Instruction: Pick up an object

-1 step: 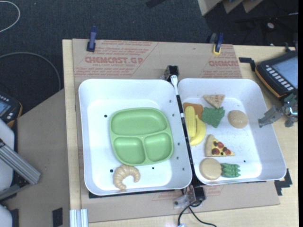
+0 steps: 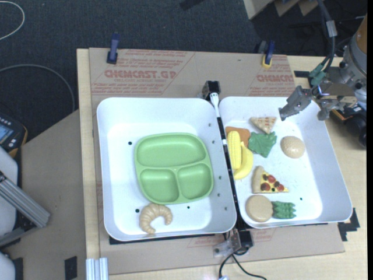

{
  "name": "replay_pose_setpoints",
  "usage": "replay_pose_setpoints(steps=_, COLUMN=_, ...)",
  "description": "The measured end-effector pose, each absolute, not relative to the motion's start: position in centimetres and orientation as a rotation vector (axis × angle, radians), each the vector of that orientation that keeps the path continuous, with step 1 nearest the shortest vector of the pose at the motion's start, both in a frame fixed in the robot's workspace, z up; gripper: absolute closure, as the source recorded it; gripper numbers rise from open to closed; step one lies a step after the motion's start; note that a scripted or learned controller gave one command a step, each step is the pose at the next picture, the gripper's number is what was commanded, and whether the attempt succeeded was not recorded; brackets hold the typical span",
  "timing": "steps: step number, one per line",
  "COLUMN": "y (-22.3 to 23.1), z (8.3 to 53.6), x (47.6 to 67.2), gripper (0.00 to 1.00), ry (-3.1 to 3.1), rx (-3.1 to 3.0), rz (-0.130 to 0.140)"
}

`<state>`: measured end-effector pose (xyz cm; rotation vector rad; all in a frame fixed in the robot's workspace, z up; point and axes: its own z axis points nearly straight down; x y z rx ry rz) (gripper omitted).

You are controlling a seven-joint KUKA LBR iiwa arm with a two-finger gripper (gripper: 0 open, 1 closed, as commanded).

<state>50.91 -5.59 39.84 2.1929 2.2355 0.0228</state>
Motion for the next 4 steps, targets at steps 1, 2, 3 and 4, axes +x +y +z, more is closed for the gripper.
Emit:
replay_pose_setpoints(steps=1, y=-6.5, z=40.2, x=50.7, gripper=1.0, ry=2.22, rx=2.216, rz=0.005)
replay_pose_setpoints(steps=2, y=-11.4, z=28.3, x=51.2, gripper=1.0, ry=2.222, rx=2.234, rz=-0.014)
replay_pose_setpoints(steps=3, y=-2.0, z=24.1, x=51.3, gripper=1.0, ry=2.238, rx=2.217, rz=-0.002)
replay_pose_setpoints(steps=4, y=0.1, z=29.4, x=47.8, gripper=1.0, ry=2.224, rx=2.217, rz=0.006)
